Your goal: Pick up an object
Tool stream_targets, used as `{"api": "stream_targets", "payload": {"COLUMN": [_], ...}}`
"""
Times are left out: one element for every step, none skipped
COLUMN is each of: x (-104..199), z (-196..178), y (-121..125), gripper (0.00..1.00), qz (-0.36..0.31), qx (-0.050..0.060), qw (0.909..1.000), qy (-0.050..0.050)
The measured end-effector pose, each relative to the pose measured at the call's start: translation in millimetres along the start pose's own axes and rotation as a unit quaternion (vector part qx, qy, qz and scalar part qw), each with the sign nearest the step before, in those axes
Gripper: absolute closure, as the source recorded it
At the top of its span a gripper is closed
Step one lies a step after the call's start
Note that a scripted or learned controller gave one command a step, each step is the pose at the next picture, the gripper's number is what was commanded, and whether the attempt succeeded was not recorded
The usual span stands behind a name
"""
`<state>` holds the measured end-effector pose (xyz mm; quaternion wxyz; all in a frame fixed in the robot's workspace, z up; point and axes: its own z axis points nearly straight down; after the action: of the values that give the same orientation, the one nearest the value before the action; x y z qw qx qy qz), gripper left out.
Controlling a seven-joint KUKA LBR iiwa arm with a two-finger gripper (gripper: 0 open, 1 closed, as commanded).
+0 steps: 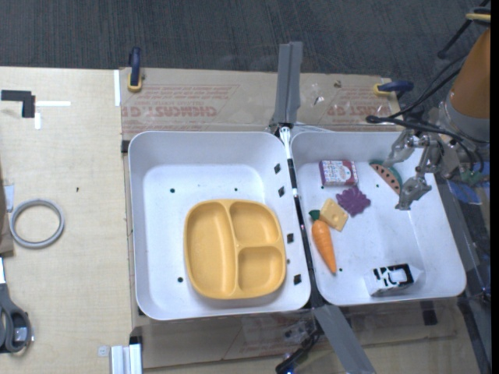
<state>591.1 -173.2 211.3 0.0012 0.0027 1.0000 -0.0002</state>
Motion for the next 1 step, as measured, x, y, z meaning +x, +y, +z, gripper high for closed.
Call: {"api": "stream_targets", "payload": {"x": [-12.4], "z": [102.2], "y": [52.6], "gripper": [0.0], "qz": [0.116], "qx": [0.0], "qw": [0.9932], "qy": [0.0]}}
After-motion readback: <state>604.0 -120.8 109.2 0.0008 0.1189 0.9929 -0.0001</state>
